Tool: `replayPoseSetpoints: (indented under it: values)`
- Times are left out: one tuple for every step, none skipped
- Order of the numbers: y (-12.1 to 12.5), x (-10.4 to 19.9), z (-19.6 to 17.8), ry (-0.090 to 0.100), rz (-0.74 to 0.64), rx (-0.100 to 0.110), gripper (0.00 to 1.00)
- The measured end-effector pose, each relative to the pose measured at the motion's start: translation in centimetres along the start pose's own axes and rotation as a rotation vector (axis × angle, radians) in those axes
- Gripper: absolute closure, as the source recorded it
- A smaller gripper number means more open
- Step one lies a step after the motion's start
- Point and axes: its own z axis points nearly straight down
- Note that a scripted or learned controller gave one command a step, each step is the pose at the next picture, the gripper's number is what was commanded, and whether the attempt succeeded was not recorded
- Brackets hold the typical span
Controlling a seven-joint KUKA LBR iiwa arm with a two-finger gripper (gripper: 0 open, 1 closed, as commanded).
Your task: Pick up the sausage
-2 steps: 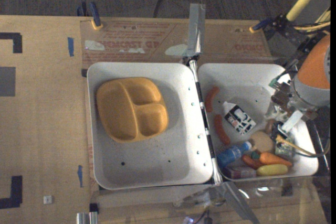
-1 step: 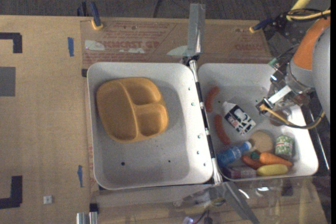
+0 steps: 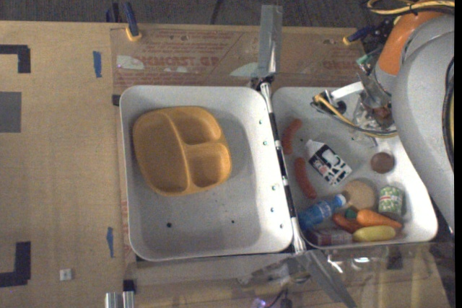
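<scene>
Sausages come as a pair here: two short reddish-brown sausages lie in the right white bin [image 3: 426, 216] by its left wall, one [image 3: 291, 135] near the top and one [image 3: 304, 177] just below it, beside a small white packet with black print [image 3: 329, 161]. The big grey arm's gripper [image 3: 375, 110] hangs over the bin's top right part, well apart from both, and whether its hand is released or clenched cannot be told. Picking up looks not yet begun; next it would need to go across to one sausage and come down over it.

The table [image 3: 58, 155] is carrying two white bins side by side, the left bin [image 3: 209, 227] touching the right bin [image 3: 426, 216]
</scene>
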Motion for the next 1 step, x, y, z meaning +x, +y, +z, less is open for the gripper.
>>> replayPoseSetpoints:
  values:
    - [-6.13,2.28,-0.06,0.0,0.02,0.002,1.0]
